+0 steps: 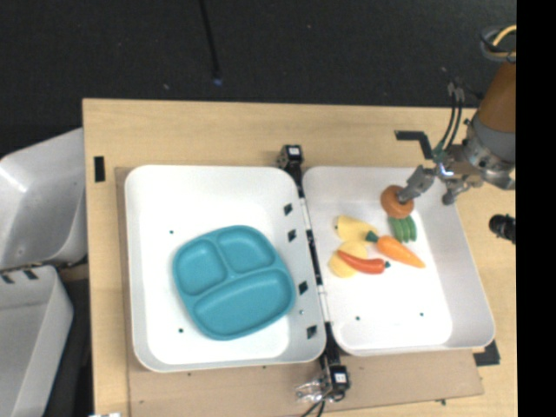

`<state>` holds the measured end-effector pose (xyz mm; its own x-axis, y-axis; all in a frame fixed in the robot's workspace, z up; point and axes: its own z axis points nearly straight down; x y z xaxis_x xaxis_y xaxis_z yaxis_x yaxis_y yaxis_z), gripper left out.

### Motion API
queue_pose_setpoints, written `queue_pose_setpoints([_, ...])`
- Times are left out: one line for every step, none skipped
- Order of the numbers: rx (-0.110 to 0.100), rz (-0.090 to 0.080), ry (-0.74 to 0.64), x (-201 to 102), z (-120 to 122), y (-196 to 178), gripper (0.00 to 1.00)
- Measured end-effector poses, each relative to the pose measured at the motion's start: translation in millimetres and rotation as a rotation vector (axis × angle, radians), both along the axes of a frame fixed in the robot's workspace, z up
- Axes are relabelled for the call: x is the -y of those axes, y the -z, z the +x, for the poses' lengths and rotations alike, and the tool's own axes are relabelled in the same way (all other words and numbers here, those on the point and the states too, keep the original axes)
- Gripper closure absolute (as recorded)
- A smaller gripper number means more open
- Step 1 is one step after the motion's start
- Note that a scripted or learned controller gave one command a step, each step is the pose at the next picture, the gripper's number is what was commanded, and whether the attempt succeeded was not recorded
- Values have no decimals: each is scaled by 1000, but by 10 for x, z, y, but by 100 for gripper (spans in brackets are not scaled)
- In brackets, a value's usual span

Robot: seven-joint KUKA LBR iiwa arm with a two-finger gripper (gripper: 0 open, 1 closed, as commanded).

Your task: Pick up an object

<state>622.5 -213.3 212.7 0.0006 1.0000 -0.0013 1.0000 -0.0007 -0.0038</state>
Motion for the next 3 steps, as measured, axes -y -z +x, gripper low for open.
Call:
queue_pose_setpoints([0, 1, -1, -87, -38, 526, 0])
queue_pose_setpoints([10, 4, 4, -77, -7, 978, 0])
queue_pose_setpoints([26, -2, 1, -62, 36, 793, 100])
